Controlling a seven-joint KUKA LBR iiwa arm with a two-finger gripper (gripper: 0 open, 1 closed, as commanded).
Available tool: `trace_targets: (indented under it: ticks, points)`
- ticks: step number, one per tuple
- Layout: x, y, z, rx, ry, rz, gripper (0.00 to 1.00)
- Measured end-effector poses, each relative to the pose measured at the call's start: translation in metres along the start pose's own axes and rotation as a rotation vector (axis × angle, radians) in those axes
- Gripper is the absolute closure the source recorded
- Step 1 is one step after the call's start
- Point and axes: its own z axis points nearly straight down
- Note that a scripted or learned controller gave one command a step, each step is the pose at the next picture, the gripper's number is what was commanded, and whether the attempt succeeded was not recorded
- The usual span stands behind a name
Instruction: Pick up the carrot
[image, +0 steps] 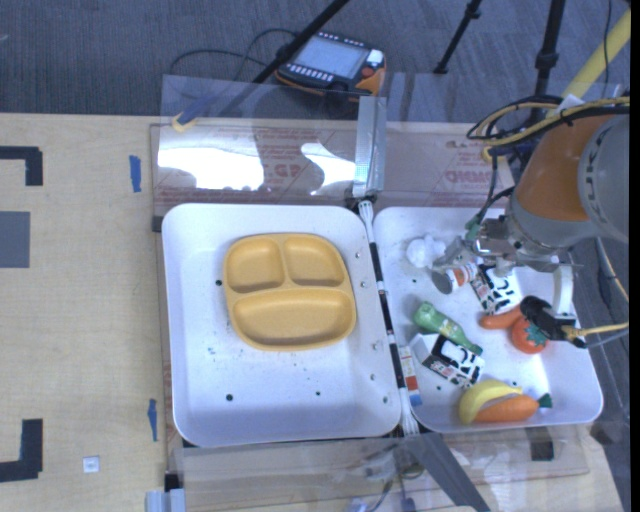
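Reaching in from the frame's right, your grey, orange-banded arm (570, 190) bends over the right bin (585, 400); its gripper (470, 262) hangs upper-centre there, grip impossible to judge; the smooth, tapered orange carrot (508, 408) lies at lower right, against a banana (480, 394).

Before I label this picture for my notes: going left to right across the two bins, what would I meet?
Yellow divided plate → green toy bottle → banana → carrot → tomato.
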Motion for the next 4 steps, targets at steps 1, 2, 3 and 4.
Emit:
trace_targets:
  ticks: [1, 2, 3, 4]
  points:
    - [0.005, -0.053, 0.002, -0.011, -0.003, 0.241, 0.0]
    - [-0.003, -0.112, 0.001, 0.009, -0.007, 0.346, 0.0]
    - [0.01, -0.113, 0.004, -0.017, -0.015, 0.671, 0.0]
    - [0.005, -0.112, -0.009, -0.024, -0.021, 0.675, 1.0]
